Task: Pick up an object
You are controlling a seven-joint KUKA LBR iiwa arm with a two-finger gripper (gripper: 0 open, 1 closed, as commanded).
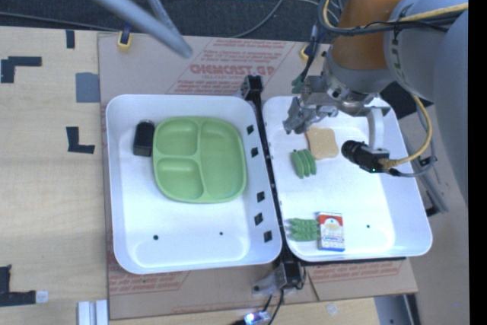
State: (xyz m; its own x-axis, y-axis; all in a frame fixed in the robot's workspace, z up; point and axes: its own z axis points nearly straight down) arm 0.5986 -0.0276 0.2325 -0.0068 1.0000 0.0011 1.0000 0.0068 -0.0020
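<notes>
The grey robot claw [298, 120], its grip state unclear, hangs beside a tan bread-like slice [322, 142], seemingly lining up a pick.

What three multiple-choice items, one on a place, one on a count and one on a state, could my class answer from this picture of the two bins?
1. Where does the green divided plate lie?
A. in the left bin
B. in the right bin
C. on the cardboard behind the bins

2. How many compartments does the plate have?
A. two
B. three
C. five

3. How does the small red and white box lie?
A. flat on the bin floor
B. between the gripper's fingers
C. on top of the plate

Answers:
1 A: the plate rests in the left bin, beside a small black block.
2 B: ridges split it into two upper sections and one wide lower one.
3 A: the box lies flat near the front of the right bin, well away from the gripper above the tan sponge.
</notes>
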